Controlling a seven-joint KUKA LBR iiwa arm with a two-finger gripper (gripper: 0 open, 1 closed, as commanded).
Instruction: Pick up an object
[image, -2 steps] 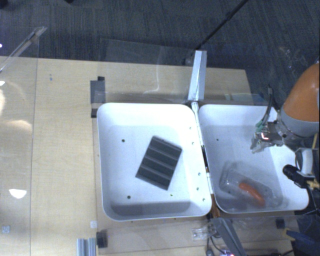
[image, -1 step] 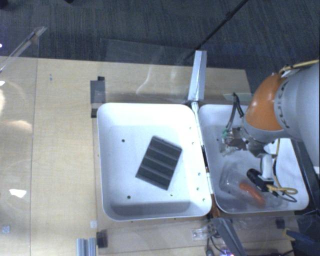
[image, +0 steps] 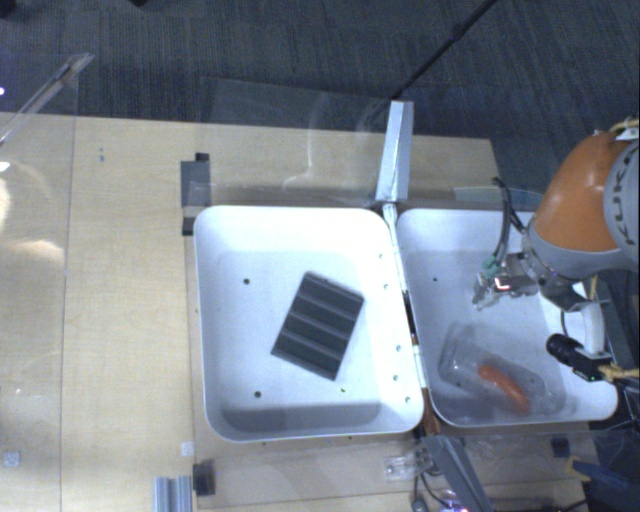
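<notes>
Gripper (image: 497, 285) hovers over right white bin (image: 440, 240), jaw state can't tell, clear plastic cup with orange item inside (image: 497, 378) lies nearer the front, dark ribbed rectangular block (image: 318, 326) in left bin; slick cup could roll or slip.

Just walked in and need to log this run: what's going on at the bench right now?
A grey and orange arm reaches in over the right bin, with its gripper above the bin floor. Nearer the camera in that bin lies a clear plastic item with something orange inside, apart from the gripper. The left bin holds a dark ribbed rectangular block, lying flat and untouched. Nothing has been picked up yet.
</notes>
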